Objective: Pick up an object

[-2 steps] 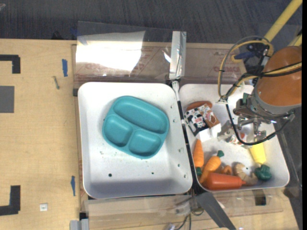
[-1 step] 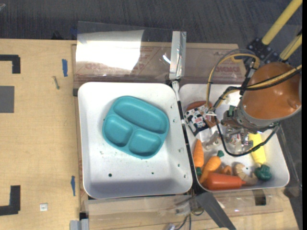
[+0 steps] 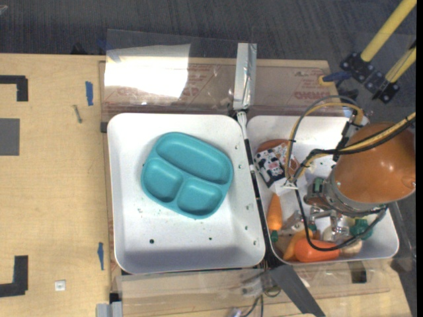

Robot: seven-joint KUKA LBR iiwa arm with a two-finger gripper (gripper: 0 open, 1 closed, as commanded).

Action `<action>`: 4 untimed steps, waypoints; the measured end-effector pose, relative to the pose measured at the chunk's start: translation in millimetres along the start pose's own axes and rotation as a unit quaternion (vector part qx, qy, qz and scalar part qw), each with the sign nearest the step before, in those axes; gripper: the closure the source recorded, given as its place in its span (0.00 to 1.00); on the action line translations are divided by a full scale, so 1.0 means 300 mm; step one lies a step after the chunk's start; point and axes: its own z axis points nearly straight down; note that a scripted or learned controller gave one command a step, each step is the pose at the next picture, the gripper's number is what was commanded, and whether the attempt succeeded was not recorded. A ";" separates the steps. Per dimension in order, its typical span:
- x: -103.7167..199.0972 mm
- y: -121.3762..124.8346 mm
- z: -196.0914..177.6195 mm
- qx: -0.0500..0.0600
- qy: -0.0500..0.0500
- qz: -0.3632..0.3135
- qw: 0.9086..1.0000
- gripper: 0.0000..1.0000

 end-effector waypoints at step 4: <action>0.014 -0.236 -0.011 -0.004 0.000 -0.031 1.000 1.00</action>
